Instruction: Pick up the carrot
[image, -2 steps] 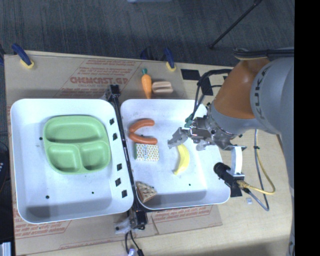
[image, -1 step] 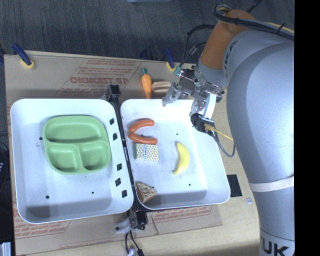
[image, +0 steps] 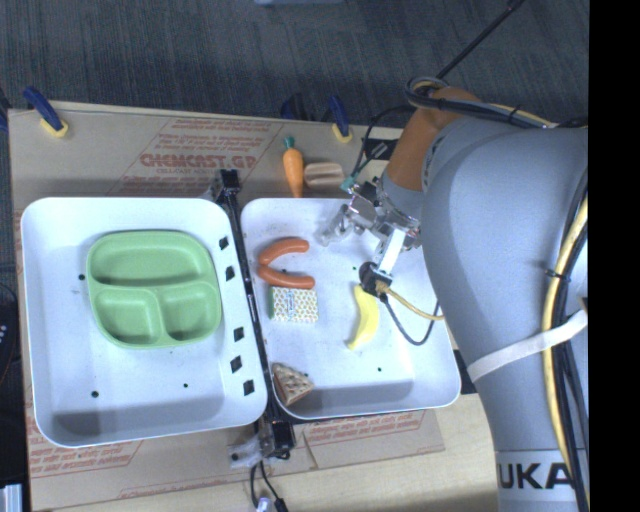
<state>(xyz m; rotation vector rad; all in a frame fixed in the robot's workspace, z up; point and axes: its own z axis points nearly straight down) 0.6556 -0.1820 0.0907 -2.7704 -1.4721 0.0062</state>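
Fingers (image: 335, 228) too small, blurred: gap unreadable. Arm (image: 510, 300) cut off at bottom edge.

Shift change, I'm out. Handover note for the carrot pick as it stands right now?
Gripper: over the far part of the right bin, nothing seen between its fingers; open or shut can't be told.
Carrot: outside the bins, on the cardboard just beyond the right bin's far rim, beside a tan piece.
In the right bin: sausage, banana. Green tray sits in the left bin.
Done: nothing yet. Left: reach the carrot, grasp, lift.
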